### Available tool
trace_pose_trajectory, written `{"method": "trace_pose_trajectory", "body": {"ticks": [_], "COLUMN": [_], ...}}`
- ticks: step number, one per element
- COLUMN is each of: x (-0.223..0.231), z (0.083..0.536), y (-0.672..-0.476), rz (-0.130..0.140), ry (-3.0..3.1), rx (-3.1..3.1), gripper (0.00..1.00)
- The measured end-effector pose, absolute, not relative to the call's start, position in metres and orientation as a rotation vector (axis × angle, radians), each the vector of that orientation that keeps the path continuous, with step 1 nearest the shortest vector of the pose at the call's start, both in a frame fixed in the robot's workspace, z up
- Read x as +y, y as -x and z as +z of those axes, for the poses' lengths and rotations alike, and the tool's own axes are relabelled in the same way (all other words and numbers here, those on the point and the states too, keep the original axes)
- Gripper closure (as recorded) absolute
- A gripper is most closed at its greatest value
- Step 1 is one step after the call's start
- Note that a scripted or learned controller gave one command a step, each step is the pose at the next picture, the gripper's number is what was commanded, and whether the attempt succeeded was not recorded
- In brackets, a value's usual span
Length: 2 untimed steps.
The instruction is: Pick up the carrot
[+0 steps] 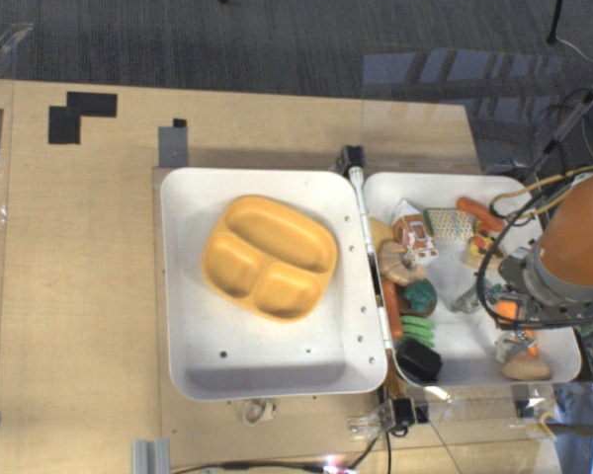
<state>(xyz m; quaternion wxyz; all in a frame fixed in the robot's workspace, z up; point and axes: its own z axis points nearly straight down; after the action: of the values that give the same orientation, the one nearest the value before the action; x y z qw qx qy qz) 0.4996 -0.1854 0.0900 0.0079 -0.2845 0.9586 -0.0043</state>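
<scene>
Clutter is heaped in the right bin (563, 368). The carrot (387, 306), a thin orange piece, is seen lying along that bin's left wall, just beside a green toy (416, 330) and above a black item (419, 360). A toy house (414, 235) and a teal ball (419, 295) are found nearby. The arm (579, 233) is extended over the bin's right side, and the gripper (517, 339) is lowered near the front right corner, just above a beige lump (527, 368) and well apart from the carrot. Whether it is released or clenched cannot be told. A yellow divided plate (270, 256) is held in the left bin (193, 363).
</scene>
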Motion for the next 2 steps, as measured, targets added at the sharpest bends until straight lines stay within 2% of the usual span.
{"method": "trace_pose_trajectory", "body": {"ticks": [1,2], "x": [-0.2032,-0.2047], "z": [0.0895,0.0896], "y": [-0.5006,-0.4999], "rz": [-0.005,-0.007], "ry": [0.723,0.660], "rx": [3.041,3.055], "gripper": [0.00,0.00]}}
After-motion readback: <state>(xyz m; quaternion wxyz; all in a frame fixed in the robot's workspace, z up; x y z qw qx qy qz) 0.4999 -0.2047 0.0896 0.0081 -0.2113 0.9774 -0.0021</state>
